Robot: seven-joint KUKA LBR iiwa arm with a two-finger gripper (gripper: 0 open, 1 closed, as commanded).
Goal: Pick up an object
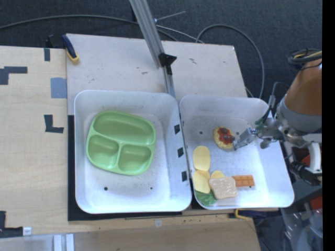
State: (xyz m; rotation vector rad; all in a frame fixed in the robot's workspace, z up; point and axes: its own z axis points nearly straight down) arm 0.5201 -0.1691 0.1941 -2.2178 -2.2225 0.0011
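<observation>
Bench (pixel 120 61) bears left bin (pixel 81 156) and right bin (pixel 272 166) side by side, touching.

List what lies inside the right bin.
In the right bin: a small pizza, yellow slices, toast, an orange wafer. Something green is mostly covered.

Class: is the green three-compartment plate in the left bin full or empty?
Empty: the green three-compartment plate shows bare green in all three sections.
</observation>
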